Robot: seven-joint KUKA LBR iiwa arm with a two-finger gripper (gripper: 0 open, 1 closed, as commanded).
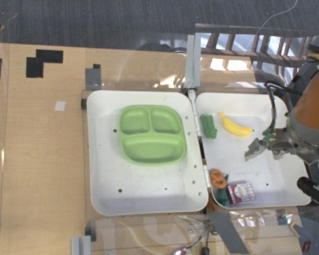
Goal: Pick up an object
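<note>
Small packet (240, 192) and orange piece (218, 179) sit nearest you, below the banana (235, 126). Pincer (257, 149) hangs just right of and below the banana, jaws spread, empty. You should centre over the banana's middle, then close.

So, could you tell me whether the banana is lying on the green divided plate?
No, the banana lies on the floor of the right bin, while the green divided plate sits in the left bin.
</note>
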